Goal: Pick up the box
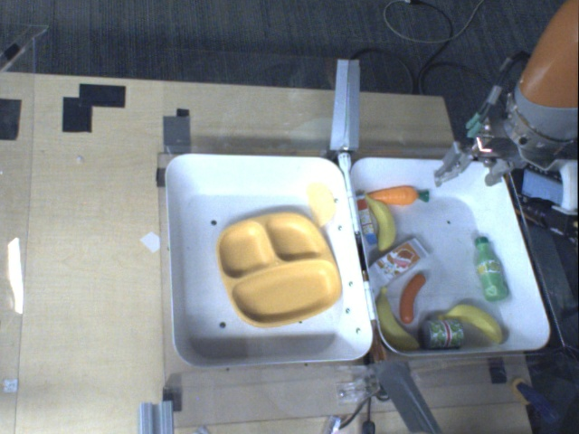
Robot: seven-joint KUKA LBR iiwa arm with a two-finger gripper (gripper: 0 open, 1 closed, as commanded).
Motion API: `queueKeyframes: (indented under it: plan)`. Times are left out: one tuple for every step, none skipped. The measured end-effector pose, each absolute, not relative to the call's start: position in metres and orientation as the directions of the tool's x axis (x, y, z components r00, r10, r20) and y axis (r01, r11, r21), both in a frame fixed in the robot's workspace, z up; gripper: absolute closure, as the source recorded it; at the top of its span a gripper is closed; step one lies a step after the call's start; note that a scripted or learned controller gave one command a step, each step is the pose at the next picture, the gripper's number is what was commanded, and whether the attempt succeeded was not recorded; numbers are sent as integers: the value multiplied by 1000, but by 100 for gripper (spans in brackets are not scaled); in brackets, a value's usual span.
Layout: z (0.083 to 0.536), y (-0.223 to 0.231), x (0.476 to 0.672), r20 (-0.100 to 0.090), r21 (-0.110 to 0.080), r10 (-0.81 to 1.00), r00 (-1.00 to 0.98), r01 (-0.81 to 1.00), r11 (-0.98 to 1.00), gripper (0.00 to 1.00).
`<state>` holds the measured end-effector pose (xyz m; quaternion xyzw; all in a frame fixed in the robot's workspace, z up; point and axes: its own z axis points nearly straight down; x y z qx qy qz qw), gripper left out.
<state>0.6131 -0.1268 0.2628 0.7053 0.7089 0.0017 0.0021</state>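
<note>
The box (pixel 397 260) is a small red and white carton lying flat near the middle of the right bin (pixel 520 242). My gripper (pixel 470 172) hangs over the bin's far right corner, well up and to the right of the box. Its two grey fingers (pixel 450 168) are spread apart with nothing between them.
Around the box lie a carrot (pixel 395 195), a banana (pixel 384 223), a sausage (pixel 410 297), a second banana (pixel 394 322), a green can (pixel 442 334), a third banana (pixel 477 319) and a green bottle (pixel 489 268). The left bin (pixel 190 269) holds a yellow divided tray (pixel 278 266).
</note>
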Motion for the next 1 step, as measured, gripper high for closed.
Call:
queueKeyframes:
  plan:
    - [131,-173,619,0,4,1000,25,1000,-25,0]
